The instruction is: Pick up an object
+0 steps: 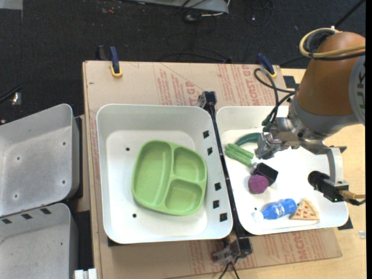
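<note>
The gripper (263, 154) hangs low in the right bin (334, 217), beside the green tool (239, 153); whether it is open or clamped I cannot tell. Nothing is visibly lifted. Purple piece (258, 183) lies just below, bottle (278, 209) and pizza toy (306, 211) further off.

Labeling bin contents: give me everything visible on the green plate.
The plate is a pale green, rounded-square divided dish, plastic by the look, with three compartments: one long one on its left side, two smaller on its right. It lies flat and upright, slightly rotated, near the middle of the left bin. Its compartments hold nothing. It rests on the bin floor, apart from the walls.
</note>
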`<state>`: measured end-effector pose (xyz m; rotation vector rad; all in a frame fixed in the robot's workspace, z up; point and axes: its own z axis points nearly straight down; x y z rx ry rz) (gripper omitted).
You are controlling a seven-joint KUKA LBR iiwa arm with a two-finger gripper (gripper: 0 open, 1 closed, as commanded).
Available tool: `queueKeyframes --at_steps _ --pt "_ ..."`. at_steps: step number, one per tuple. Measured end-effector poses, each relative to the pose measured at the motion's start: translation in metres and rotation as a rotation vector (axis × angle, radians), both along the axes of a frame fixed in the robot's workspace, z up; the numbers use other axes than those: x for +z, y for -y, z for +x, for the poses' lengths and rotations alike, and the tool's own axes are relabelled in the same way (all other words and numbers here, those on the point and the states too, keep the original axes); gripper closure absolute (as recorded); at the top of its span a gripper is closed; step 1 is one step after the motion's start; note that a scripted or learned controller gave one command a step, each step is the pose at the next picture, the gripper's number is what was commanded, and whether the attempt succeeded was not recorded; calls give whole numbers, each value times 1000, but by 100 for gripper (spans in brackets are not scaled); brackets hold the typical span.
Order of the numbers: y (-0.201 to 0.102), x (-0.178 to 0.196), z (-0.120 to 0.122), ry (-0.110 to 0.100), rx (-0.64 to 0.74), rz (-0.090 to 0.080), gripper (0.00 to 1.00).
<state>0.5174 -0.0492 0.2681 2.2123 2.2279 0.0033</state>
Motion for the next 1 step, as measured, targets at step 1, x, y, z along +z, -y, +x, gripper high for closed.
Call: queueKeyframes --at_steps 1 --pt "-43 -19 35 -1 0 0 100"
